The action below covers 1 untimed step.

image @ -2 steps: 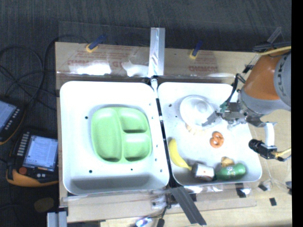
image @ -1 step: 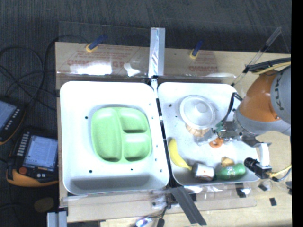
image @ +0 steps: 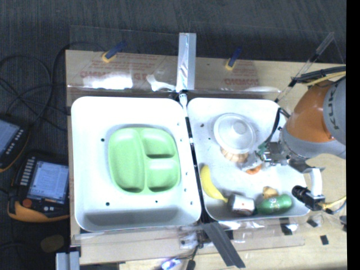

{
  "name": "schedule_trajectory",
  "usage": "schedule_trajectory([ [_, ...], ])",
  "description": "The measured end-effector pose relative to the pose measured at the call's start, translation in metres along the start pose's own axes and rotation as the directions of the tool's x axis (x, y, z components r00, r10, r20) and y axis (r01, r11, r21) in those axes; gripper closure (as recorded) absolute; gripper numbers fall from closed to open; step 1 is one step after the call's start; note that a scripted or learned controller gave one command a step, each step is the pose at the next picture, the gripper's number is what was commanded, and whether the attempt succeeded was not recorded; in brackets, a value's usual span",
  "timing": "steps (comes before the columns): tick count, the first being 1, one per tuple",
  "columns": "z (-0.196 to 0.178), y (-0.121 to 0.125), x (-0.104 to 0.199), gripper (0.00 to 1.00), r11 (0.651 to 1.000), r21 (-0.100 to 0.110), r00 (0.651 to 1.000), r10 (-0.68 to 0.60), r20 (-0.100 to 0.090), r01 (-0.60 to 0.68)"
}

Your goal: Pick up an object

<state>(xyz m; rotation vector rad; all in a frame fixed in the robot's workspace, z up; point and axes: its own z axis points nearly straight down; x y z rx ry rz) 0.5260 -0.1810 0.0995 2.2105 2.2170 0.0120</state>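
Note:
The right bin (image: 225, 108) holds several objects. An upside-down white cup (image: 235, 131) sits near its middle, with a tan piece (image: 233, 155) just below it. Along the front wall lie a yellow banana (image: 209, 184), a brown and white block (image: 243, 205), a green bottle-shaped object (image: 275, 203) and a small tan item (image: 270, 192). A small orange-red piece (image: 253, 170) lies right of the tan piece. My gripper (image: 263, 154) is low in the right bin, just right of the cup and above the orange-red piece. The wrist hides its tips.
A green divided plate (image: 145, 158) lies in the left bin (image: 90, 117). The grey arm with its orange band (image: 306, 120) comes in over the right bin's right wall. A black fitting (image: 306, 197) and cables sit at the bench's right edge.

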Motion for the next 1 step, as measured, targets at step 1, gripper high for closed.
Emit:
schedule_trajectory([
  [1,-0.0942,0.0122,0.0846,1.0,0.999,0.015,0.999,-0.039,-0.003,0.039],
])
